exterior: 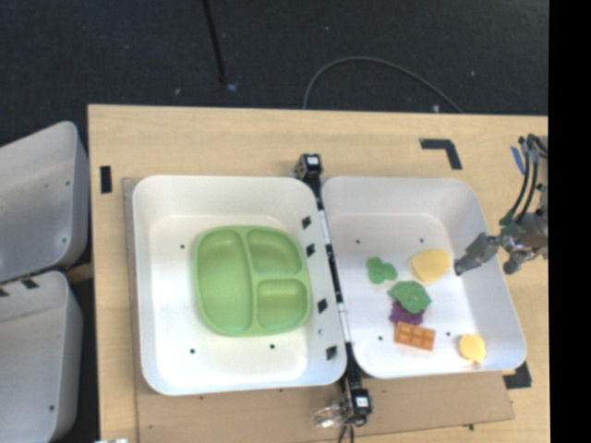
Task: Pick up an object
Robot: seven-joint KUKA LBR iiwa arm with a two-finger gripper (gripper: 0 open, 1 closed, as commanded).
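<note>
The right white bin (369, 210) holds several small toy foods: a pale yellow piece (430, 266), a small green piece (380, 270), a green leafy piece (409, 294) lying over a purple piece (403, 314), an orange waffle-like block (415, 337) and a small yellow piece (472, 347). My gripper (473, 256) reaches in over the bin's right rim, just right of the pale yellow piece. Nothing shows between its fingers.
The left white bin (166, 340) carries a green divided plate (251, 279). A black-clipped divider (325, 266) runs between the bins. Cables hang at the right edge near the arm (528, 220). White chairs (37, 201) stand left of the bench.
</note>
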